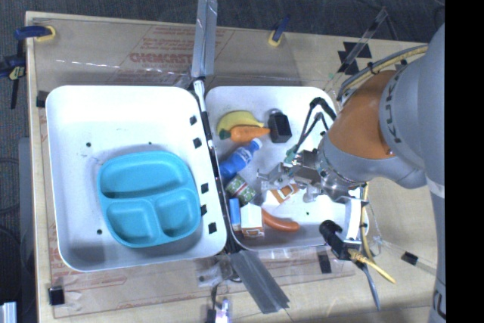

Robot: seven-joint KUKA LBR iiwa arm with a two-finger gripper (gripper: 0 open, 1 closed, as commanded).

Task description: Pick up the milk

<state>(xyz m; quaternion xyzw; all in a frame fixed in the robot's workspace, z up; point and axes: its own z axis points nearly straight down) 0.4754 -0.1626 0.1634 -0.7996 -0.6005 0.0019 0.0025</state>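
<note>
Tray fills the left bin. Milk, a small carton, lies low at the right bin's left wall beside a bottle and sausage; probably light, stiff, best pinched across flat sides. Tool hovers near; its spread I cannot tell.

End effector fingers hidden under wrist; arm cut off at right.
</note>
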